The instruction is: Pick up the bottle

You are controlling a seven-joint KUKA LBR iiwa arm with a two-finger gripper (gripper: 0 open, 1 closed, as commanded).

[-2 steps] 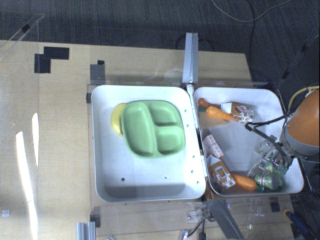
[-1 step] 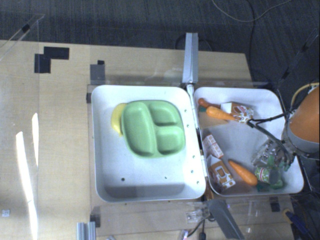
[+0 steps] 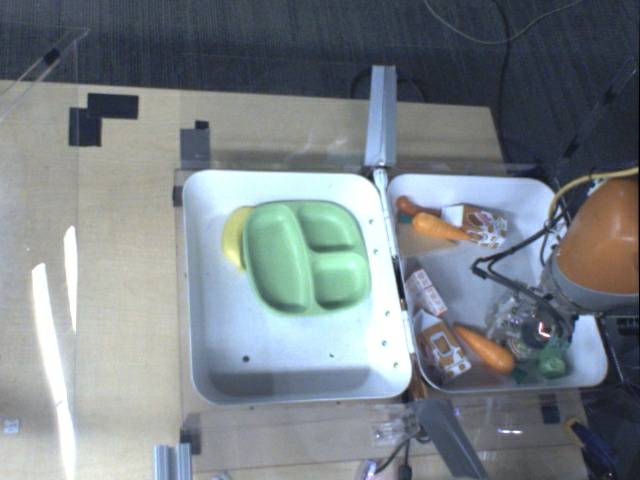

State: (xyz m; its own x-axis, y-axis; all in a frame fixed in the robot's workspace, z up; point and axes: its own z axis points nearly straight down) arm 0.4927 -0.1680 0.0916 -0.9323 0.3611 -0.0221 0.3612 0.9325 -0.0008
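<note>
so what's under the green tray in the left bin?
A yellow object pokes out from under the left edge of the green tray. The tray covers most of it, so its shape and identity can't be told. White bin floor surrounds the tray.

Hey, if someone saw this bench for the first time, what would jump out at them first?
Likely the green divided tray in the middle of the left bin, with something yellow peeking out at its left edge. Next, the arm's orange band over the right bin, which holds two carrots and small snack packets.
</note>
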